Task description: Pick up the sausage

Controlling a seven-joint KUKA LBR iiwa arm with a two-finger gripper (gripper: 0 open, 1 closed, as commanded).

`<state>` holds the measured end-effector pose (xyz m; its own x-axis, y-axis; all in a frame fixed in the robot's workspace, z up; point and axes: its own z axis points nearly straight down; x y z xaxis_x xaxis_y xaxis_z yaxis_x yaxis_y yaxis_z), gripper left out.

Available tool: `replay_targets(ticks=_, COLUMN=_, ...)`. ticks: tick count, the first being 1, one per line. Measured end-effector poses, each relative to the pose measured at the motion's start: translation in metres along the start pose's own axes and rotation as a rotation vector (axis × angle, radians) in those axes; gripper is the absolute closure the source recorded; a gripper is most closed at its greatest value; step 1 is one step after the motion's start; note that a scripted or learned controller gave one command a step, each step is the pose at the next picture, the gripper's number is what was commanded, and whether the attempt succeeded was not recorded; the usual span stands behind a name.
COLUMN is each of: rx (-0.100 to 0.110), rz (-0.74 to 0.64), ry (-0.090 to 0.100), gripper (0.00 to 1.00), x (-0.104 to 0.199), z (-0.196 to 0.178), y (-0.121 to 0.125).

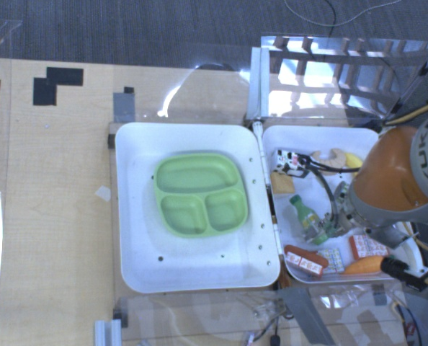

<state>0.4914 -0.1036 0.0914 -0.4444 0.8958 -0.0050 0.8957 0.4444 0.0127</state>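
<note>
We see arm's orange band [398, 171] over right bin [272, 144]. Gripper [329, 224] low among clutter beside green bottle [305, 215]; we cannot tell its grip state. Sausage [305, 260] lies at right bin's front edge, near gripper but apart, left of orange carrot [363, 265]. Left bin [138, 265] holds green divided plate [199, 193].

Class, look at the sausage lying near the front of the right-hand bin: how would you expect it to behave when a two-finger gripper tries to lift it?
The sausage looks rounded and elongated, so it may roll off a push. Its glossy red skin hints at slipperiness. It lies against the right bin front wall, beside other items, so fingers probably have little room.
</note>
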Motion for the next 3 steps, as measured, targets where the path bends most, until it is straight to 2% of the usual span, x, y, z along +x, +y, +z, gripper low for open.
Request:
replay_targets(ticks=1, rx=0.000, rz=-0.064, ry=-0.010, gripper=1.00, x=-0.065, z=0.001, y=-0.031)
replay_targets(ticks=2, rx=-0.004, rz=0.007, ry=-0.006, gripper=1.00, x=0.001, z=0.000, y=0.002)
replay_targets(ticks=3, rx=-0.002, rz=-0.090, ry=-0.006, gripper=1.00, x=-0.037, z=0.001, y=-0.017)
